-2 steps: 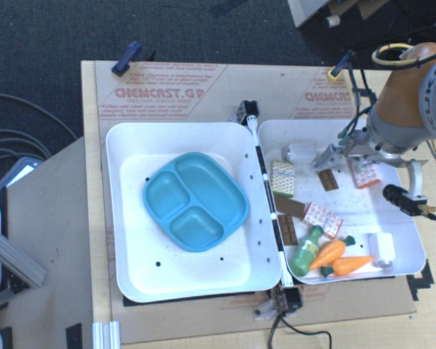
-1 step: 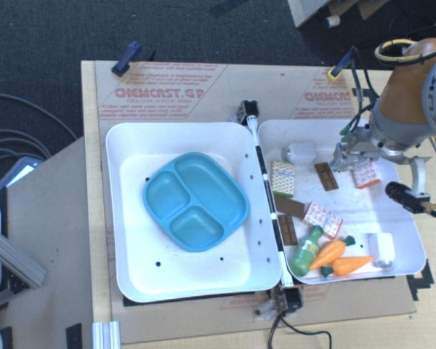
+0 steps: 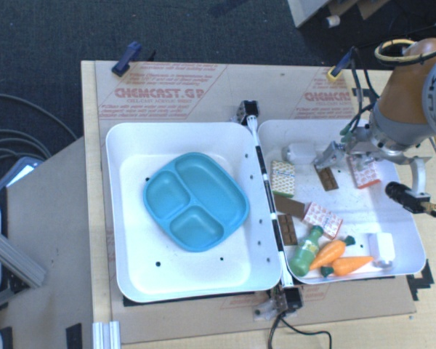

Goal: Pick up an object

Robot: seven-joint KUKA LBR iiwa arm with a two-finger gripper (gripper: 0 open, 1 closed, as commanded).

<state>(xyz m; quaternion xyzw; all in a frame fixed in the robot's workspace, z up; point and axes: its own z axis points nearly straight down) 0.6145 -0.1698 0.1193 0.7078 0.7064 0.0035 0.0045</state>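
White plastic bins, two, set side by side on a pale bench [image 3: 94,195] faced with printed cardboard.

Left bin [image 3: 123,217]: holds one blue divided plate [image 3: 195,201], three compartments, lying flat near the bin's middle.

Right bin [image 3: 410,246]: holds loose small goods. Along its left wall, a tan waffle-textured piece [image 3: 283,178], then a dark brown bar [image 3: 291,208] and a second dark bar [image 3: 286,230] nearer the camera. Just right of these, a red-and-white checked packet [image 3: 324,219]. At the near left corner, a green bottle [image 3: 305,254], touching an orange carrot [image 3: 328,253]; a second carrot [image 3: 352,265] lies just beside it along the near wall. Near the right wall, a white block [image 3: 382,246]. Toward the far side, a small brown card [image 3: 327,178] and a red-and-white packet [image 3: 365,172] lie on the floor under the arm's end.

Arm [image 3: 407,93]: grey with orange band, reaching in from the right over the far part of the right bin. Gripper [image 3: 346,155] sits low above the brown card and red-and-white packet; whether it is parted or closed cannot be told, and nothing is visibly held.
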